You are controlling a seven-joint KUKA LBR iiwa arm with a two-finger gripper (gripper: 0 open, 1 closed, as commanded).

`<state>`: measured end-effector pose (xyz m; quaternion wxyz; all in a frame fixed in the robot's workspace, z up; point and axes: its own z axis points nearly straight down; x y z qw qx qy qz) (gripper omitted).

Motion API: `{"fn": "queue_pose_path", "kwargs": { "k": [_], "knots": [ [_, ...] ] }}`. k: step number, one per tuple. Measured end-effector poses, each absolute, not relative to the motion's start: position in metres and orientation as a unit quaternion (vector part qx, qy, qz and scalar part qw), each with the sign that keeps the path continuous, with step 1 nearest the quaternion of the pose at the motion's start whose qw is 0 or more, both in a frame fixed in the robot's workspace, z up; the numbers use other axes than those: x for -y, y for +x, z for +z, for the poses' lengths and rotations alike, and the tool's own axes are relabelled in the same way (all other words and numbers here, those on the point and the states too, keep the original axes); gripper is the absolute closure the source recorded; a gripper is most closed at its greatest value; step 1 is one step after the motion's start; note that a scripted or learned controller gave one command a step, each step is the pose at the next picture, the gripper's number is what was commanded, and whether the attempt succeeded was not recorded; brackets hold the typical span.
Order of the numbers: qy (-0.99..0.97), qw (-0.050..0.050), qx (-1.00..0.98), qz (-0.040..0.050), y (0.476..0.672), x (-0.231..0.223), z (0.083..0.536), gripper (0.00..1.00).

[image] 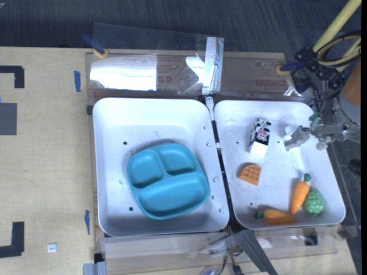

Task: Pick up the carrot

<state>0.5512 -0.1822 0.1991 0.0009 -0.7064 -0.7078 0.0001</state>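
Observation:
Two orange carrots lie in the right bin (pixel 229 153). One carrot (pixel 299 195) stands almost upright in the view near the right wall, its green top pointing up. The other carrot (pixel 279 215) lies flat along the front wall with its green end to the left. My gripper (pixel 308 140) hangs over the bin's right side, above and behind the first carrot and apart from it. Its fingers (pixel 293 137) are open, with only bin floor showing between them.
A green bumpy toy (pixel 313 203) touches the upright carrot's right side. A waffle piece (pixel 249 173) and a black-and-white carton (pixel 261 135) sit mid-bin. The left bin (pixel 109 153) holds a blue divided plate (pixel 167 180). Cables and a yellow hose hang at the upper right.

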Motion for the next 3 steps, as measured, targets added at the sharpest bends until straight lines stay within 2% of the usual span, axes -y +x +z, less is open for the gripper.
{"fn": "queue_pose_path", "kwargs": {
  "k": [1, 2, 3],
  "knots": [
    [-0.719, 0.002, 0.695, 0.0010, 0.478, 0.197, 0.095, 0.00],
    [-0.719, 0.000, 0.695, -0.0001, 0.480, 0.197, 0.106, 1.00],
    [-0.688, -0.001, 0.726, -0.0013, 0.482, 0.134, 0.206, 1.00]
  ]
}}
